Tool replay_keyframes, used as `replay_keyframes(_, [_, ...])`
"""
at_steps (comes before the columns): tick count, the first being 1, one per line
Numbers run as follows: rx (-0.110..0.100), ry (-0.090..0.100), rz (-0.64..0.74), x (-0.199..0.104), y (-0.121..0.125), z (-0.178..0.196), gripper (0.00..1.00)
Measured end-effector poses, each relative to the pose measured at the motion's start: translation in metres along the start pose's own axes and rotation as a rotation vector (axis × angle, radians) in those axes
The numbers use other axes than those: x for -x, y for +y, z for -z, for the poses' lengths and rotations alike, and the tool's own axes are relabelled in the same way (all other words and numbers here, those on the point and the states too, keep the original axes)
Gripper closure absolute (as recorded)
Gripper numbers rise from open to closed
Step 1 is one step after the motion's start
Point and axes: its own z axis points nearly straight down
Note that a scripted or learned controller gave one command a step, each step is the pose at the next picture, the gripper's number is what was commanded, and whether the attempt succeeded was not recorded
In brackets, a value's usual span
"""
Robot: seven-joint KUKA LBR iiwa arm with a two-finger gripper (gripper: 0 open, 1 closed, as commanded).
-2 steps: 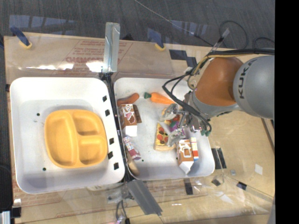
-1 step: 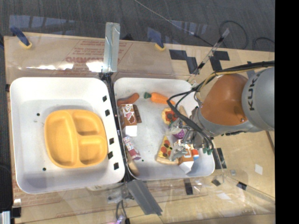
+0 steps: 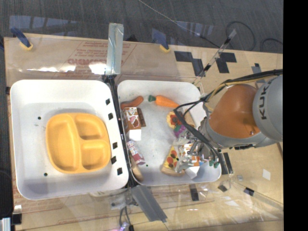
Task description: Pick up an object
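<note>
The pizza slice lies by the right bin's near edge, just beside your gripper; you cannot tell how its claw stands. That bin also holds a carrot, a sausage and a brown packet whose label is unreadable. The left bin holds a yellow divided tray, and "KU" reads on the arm.

Dark grey carpet is filling the top of the frame. Below it, a pale wooden bench under clear plastic sheeting is catching glare near upper centre, with black tape marks showing upper right.
</note>
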Motion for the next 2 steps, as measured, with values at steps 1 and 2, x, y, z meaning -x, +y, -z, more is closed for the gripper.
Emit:
replay_keyframes(1, [0.000, 0.007, -0.034, 0.117, 0.035, -0.004, 0.00])
replay_keyframes(2, [0.001, 0.008, -0.109, 0.034, 0.013, -0.002, 0.00])
